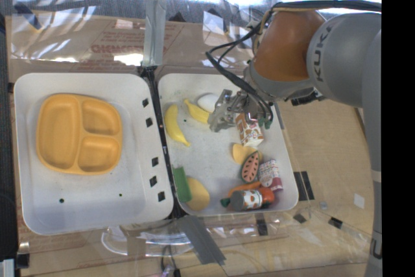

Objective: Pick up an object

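My gripper (220, 119) hangs over the upper middle of the right bin (285, 159), below the arm's orange band. Just to its left lie a small yellow piece (196, 112) and a white egg (207, 101). A banana (174, 125) rests near the bin's left wall. A small printed carton (249, 130) lies right beside the gripper on its right. I see nothing held in the gripper.
Lower in the right bin lie a yellow wedge (241, 153), a watermelon slice (251, 167), a small can (270, 174), a red bottle (254, 198), a yellow lemon-like fruit (198, 194) and a green piece (182, 183). The left bin (39, 204) holds a yellow divided plate (79, 133).
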Tool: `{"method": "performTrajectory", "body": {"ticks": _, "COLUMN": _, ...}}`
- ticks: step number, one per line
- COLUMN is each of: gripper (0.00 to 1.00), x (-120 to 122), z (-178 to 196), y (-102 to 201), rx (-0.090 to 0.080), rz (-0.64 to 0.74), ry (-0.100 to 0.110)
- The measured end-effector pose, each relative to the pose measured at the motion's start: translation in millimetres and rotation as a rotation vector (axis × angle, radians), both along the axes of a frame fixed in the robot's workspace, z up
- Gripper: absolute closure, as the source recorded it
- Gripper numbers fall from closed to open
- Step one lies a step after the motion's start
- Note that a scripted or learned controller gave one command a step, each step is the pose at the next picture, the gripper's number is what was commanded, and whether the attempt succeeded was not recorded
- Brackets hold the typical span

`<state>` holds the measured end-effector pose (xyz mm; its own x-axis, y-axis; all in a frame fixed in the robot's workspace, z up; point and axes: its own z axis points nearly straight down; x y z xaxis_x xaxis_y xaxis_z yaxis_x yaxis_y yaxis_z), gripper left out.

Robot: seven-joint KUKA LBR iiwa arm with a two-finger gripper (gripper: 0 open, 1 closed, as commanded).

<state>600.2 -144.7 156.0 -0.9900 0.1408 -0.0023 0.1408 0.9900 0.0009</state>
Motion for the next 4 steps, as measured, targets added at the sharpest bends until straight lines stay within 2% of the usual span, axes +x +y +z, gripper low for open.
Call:
{"method": "performTrajectory", "body": {"ticks": 1, "gripper": 1.0, "x": 43, "z": 133, "y": -37, "rx": -0.005, "rz": -0.047, "ry": -0.01}}
{"method": "performTrajectory", "body": {"ticks": 2, "gripper": 1.0, "x": 48, "z": 33, "y": -3, "rx": 0.0, "rz": -0.096, "ry": 0.007}}
{"method": "performTrajectory", "body": {"ticks": 3, "gripper": 0.0, "x": 49, "z": 37, "y": -4, "rx": -0.001, "rz": -0.095, "ry": 0.001}}
{"method": "performTrajectory", "body": {"ticks": 4, "gripper": 0.0, "x": 35, "z": -54, "y": -66, "rx": 0.0, "rz": -0.084, "ry": 0.006}}
